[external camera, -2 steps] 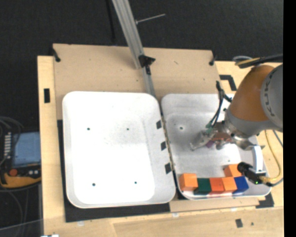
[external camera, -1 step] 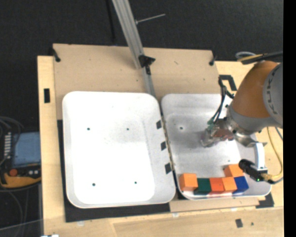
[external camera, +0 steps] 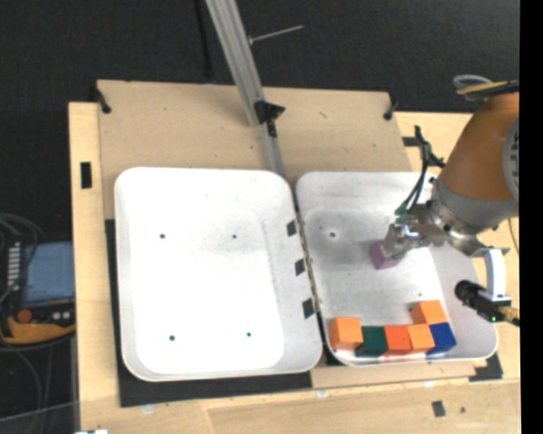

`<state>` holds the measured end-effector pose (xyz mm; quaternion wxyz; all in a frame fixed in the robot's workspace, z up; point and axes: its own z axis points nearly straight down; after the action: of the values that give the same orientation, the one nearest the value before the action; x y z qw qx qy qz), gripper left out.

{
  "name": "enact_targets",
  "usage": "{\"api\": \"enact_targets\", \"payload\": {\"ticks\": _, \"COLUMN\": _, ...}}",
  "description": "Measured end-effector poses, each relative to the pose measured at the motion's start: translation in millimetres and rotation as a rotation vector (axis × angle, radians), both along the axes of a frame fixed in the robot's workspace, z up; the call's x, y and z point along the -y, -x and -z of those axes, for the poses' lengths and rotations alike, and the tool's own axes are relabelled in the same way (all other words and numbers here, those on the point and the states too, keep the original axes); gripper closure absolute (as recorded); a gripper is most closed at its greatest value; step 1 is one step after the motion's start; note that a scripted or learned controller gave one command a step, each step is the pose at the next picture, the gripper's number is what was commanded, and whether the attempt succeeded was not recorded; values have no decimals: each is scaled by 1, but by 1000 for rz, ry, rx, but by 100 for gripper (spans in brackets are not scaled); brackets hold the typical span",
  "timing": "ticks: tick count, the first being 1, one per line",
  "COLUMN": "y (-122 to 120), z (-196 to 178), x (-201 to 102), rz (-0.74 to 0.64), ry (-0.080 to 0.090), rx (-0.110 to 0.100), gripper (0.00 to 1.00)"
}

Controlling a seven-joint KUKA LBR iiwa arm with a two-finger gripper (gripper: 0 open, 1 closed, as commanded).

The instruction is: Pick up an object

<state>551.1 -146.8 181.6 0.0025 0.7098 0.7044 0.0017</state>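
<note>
blocks crowd right bin's near rim | hand mid-bin, seemingly gripping purple block

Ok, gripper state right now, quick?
Gripper: over the right bin, at the purple block; open or shut cannot be told.

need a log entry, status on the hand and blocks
Hand low in right bin, right at purple block; grip unconfirmed. Other blocks lined along near wall. Nothing in the way.
</note>
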Motion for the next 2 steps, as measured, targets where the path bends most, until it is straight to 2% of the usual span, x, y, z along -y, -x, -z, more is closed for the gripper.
{"api": "enact_targets", "payload": {"ticks": 2, "y": 5, "z": -96, "x": 7, "rz": -11, "ry": 0, "rx": 1, "gripper": 100}}
